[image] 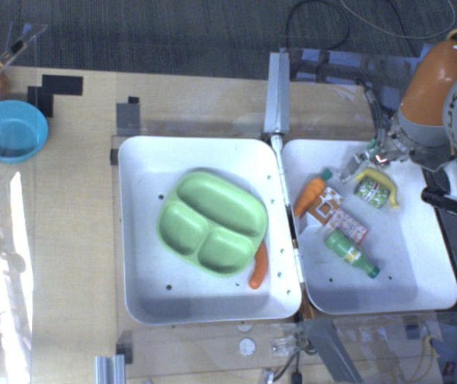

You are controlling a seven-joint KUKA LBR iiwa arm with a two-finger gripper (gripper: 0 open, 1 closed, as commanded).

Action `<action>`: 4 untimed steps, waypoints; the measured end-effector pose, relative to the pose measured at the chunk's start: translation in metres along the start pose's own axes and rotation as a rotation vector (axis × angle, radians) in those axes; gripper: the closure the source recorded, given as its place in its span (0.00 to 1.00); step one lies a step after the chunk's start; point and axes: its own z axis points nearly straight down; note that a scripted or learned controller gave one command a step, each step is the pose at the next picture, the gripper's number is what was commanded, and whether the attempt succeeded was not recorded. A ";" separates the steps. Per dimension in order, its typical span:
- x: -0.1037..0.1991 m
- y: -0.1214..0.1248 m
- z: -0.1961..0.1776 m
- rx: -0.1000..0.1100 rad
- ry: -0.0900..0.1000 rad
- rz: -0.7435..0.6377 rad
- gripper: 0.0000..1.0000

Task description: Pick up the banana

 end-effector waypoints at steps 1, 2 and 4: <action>0.000 0.004 -0.012 -0.012 -0.008 -0.004 1.00; 0.003 0.003 -0.010 -0.005 0.000 -0.006 0.00; 0.019 -0.043 -0.006 -0.009 0.000 -0.198 1.00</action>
